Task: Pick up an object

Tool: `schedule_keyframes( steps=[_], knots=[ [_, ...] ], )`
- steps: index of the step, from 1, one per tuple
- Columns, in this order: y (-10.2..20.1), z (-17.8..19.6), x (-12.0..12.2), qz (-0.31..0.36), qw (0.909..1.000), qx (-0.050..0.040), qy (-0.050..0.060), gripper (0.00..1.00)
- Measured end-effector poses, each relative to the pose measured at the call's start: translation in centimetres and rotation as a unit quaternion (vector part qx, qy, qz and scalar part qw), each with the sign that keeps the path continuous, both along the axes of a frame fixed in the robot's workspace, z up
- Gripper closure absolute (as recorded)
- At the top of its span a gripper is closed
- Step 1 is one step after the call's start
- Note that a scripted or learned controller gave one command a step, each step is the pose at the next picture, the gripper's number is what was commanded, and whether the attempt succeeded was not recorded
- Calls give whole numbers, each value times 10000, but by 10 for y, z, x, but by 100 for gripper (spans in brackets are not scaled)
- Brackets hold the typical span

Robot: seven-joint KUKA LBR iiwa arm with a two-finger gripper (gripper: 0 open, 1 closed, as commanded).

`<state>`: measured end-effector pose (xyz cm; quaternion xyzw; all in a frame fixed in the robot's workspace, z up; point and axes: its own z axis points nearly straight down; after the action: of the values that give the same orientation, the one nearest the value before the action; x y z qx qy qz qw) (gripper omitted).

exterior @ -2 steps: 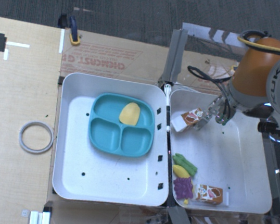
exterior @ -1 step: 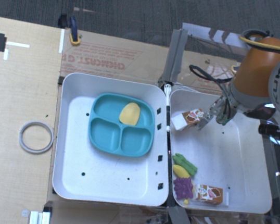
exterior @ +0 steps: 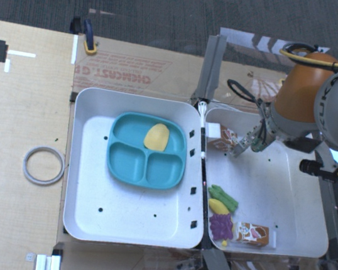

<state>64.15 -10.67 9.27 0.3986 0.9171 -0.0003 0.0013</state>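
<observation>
Grey and orange, the arm reaches into the right bin (exterior: 310,204) with its gripper (exterior: 243,148) lowered beside a brown packet (exterior: 222,137) at the far left corner; whether the jaws are open or closed cannot be told. The step appears to be the approach to grasp. Next, closing on the packet and lifting seems required.

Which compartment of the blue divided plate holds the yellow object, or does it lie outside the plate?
Inside. The yellow object lies in the top compartment of the blue divided plate, in the left bin.
</observation>
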Motion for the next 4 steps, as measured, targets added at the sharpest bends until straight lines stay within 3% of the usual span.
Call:
schedule_keyframes(
  steps=[1,2,3,4],
  knots=[
    [8,-1,-46,307,9995,3,12,100],
    [8,-1,-46,307,9995,4,10,0],
    [-4,0,4,-436,9990,0,-2,0],
    [-59,41,-81,-176,9998,2,5,0]
  ],
)
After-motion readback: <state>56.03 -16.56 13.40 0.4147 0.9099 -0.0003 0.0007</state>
